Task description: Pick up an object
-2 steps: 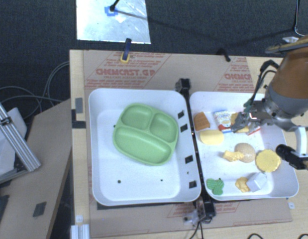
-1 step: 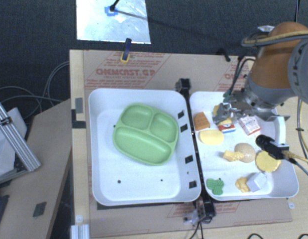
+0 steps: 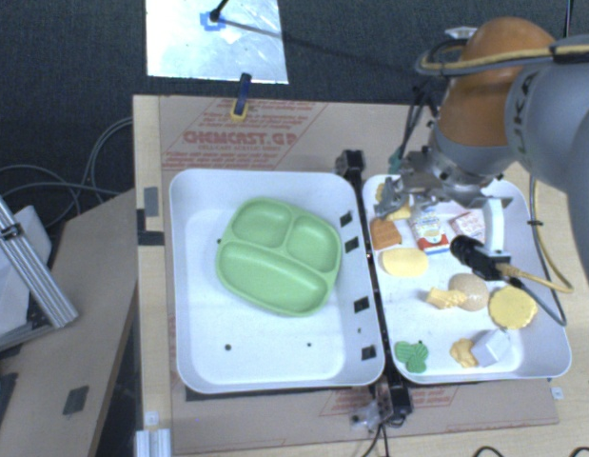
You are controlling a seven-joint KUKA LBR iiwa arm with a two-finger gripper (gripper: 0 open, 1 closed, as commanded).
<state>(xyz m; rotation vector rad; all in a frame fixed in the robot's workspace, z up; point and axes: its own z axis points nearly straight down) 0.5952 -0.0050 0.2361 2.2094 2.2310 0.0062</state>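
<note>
Item: right bin (image 3: 551, 346), white, shallow, on the desk (image 3: 275, 127).

Contents: orange block (image 3: 382, 231) at 10 o'clock; red-and-white packet (image 3: 429, 234) near centre; pale yellow oval (image 3: 404, 262) at 9 o'clock; yellow disc (image 3: 512, 307) at 4 o'clock; green piece (image 3: 412, 354) at 7 o'clock; white block (image 3: 494, 347) at 5 o'clock.

Item: left bin (image 3: 194, 350), holding one green divided plate (image 3: 278, 255).

Claw (image 3: 397, 196): low over the right bin's 11 o'clock corner, just above the orange block. Whether it is wide, narrow or holding anything cannot be told; the wrist hides it.

Pickable thing, by judgement: the orange block, nearest the claw, close to the bin's left wall.

Risks: the wall and corner may block a clean descent. The packet lies just beside the block, so the claw could nudge it or catch both. Small, smooth pieces may slip out on lifting.
</note>
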